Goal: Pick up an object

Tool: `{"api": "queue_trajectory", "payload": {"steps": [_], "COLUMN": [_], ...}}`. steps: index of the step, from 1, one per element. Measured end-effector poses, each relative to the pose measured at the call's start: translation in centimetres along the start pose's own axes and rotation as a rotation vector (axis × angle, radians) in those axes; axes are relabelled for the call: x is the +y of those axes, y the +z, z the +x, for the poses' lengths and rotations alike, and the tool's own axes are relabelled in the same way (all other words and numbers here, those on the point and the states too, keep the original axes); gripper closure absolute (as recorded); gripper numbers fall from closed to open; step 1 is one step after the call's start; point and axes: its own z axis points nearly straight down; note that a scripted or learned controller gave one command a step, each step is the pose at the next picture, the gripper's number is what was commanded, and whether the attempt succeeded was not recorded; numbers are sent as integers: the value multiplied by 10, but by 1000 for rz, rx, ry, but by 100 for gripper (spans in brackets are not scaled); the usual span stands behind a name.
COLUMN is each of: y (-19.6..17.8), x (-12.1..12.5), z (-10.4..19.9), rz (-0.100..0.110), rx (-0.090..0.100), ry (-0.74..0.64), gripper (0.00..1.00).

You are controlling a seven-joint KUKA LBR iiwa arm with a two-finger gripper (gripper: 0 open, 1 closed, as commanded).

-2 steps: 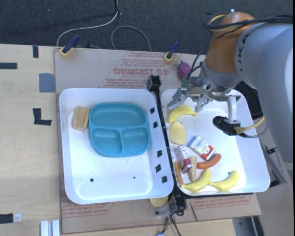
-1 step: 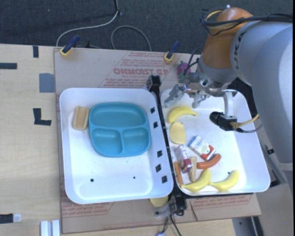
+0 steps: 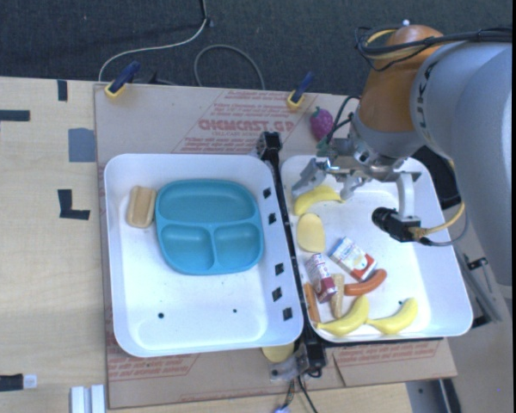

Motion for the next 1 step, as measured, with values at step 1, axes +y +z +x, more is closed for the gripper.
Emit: {"api": "queue_trajectory", "payload": {"steps": [1], "y": [0], "x": [29], "z": [1], "rz": [-3], "rx": [1], "ry": [-3], "gripper": [0]}}
